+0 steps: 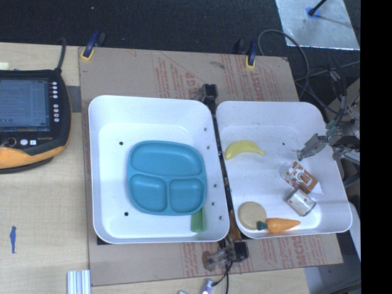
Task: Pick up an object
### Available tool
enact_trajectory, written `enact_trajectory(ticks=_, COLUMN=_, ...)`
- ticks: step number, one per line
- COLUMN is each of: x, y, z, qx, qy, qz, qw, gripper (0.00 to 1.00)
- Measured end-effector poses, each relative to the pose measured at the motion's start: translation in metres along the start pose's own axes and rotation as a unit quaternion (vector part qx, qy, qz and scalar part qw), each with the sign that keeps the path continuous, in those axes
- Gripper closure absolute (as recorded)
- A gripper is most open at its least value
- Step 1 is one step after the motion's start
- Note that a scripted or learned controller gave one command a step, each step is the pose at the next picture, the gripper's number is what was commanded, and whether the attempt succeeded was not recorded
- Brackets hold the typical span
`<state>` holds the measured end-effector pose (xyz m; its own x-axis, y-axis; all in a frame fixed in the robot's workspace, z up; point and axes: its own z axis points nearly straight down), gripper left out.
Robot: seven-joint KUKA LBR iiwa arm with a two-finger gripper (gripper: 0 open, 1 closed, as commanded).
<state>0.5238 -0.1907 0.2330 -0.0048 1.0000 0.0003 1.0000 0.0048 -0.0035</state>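
Just below and to the left of the gripper [313, 144], whose fingers are seen spread with nothing between them, a small packet [301, 177] lies in the right bin [269, 112], judged light, crushable, best pinched across its narrow sides.

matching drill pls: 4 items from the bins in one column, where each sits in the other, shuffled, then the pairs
Things:
1. blue plate
2. banana
3. carrot
4. green block

Places:
A. right bin, near edge, beside the round tan disc
B. left bin, near right corner
C. middle of the left bin
D. right bin, far left part

Pairs: 1-C, 2-D, 3-A, 4-B
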Motion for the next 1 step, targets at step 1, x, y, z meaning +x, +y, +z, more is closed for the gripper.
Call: enact_trajectory(ticks=1, x=-0.0142, y=-0.0174, z=0.1286, qx=-0.001, qy=-0.001, qz=-0.001, qw=1.0, gripper=0.0)
